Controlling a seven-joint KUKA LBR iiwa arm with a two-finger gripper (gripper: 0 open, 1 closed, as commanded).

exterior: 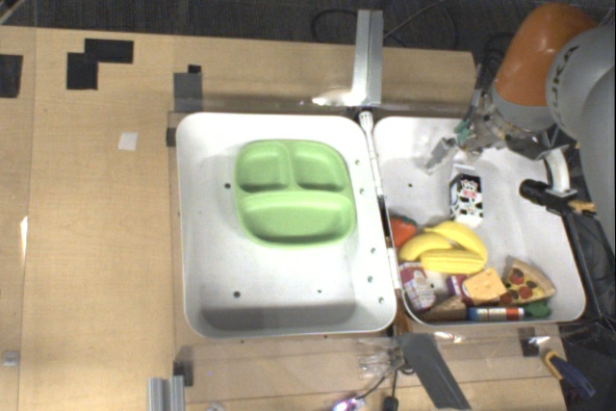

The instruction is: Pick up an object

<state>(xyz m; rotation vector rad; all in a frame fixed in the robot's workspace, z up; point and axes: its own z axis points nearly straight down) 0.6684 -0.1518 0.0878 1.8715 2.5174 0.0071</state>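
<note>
Objects for picking lie in the right bin, crowded toward its near end: a banana, a small carton with a cow pattern, a pizza slice, a cheese wedge, a marker and something red by the dividing wall.

From the overhead camera view we see the gripper over the far part of that bin, just beyond the carton, holding nothing between its fingers; whether it is open or closed we cannot tell at this size.

We judge the carton the easiest target. It stands apart from the pile with bare bin floor on both long sides, so we would come straight down over its middle and close across its narrow width. The banana touches its neighbours, and a grip there risks nudging the cheese wedge or the pizza slice.

The left bin holds a green divided plate, well apart from the work. The wall between the bins and the metal post behind them stand near the gripper's left, so we keep clear of both. The table carries black markers at its far left.
</note>
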